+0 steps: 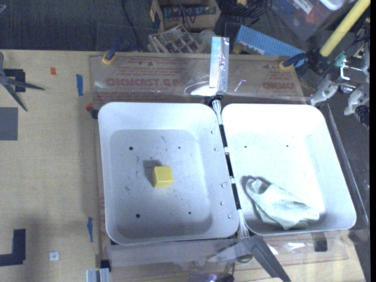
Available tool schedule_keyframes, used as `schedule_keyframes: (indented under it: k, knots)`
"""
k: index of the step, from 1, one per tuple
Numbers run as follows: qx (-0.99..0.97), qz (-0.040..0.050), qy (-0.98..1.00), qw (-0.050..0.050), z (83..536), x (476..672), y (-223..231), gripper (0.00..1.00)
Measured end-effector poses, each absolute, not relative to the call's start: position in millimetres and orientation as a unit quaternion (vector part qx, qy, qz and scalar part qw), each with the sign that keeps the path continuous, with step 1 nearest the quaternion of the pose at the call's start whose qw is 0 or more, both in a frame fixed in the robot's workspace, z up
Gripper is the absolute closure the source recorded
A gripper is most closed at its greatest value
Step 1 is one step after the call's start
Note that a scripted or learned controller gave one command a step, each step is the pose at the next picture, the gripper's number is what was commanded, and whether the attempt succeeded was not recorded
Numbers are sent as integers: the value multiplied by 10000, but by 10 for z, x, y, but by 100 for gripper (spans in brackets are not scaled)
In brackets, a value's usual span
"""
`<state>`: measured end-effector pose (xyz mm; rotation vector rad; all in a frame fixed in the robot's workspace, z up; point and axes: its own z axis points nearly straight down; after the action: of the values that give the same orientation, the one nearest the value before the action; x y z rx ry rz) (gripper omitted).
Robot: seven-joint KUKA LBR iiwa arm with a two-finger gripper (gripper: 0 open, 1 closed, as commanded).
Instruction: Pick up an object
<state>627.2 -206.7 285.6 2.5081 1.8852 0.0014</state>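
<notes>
Two bins sit side by side on the surface, touching along their inner edges. A block lies near the middle of the left bin. A crumpled cloth lies in the right bin, toward its front.

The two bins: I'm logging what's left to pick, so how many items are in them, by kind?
Yellow block, in the left bin: 1
Crumpled whitish cloth, in the right bin: 1
Total: 2
</notes>
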Motion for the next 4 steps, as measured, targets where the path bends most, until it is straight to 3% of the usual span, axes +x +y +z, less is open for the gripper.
schedule_keyframes:
  k: [1, 2, 3, 4]
  knots:
    - [8810, 4, 4732, 13, 2771, 6675, -1878, 0]
    - [8789, 2, 4771, 1, 952, 6247, -1988, 0]
    - [8791, 7, 4766, 5, 1057, 6252, -1992, 100]
    - [8729, 21, 4880, 18, 878, 6106, -1947, 100]
